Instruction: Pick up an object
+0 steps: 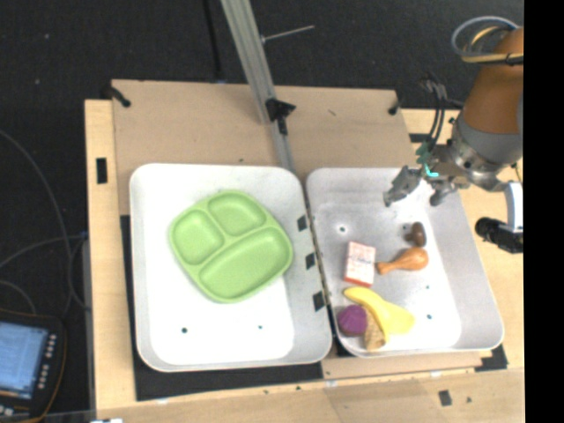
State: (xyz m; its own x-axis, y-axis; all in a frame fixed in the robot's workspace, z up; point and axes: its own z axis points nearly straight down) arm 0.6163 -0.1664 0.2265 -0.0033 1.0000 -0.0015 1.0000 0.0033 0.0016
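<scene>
Two shallow white bins are set side by side on the bench (370, 104). In the left bin (159, 324) a green divided plate (231, 246) is seen lying flat near the middle, turned at an angle to the bin's edges. The objects to be picked are gathered in the right bin (467, 307): a small pink-and-white box (359, 263) is placed near the bin's middle, with an orange drumstick-shaped toy (405, 260) just beside it toward the right edge, and a small dark brown object (415, 233) is found just above that toy. Toward the near edge of the same bin a yellow banana (381, 311) is laid, with a purple round fruit (352, 321) touching it on the left, close to the bin's near left corner, and a tan piece (376, 335) partly covered by the banana. The gripper (418, 189) is held over the far part of the right bin, near its far right corner, with its two fingers spread apart and nothing seen between them; it is well apart from every object in the bin. The grey arm with its orange band (493, 95) is seen reaching in from the right.
</scene>
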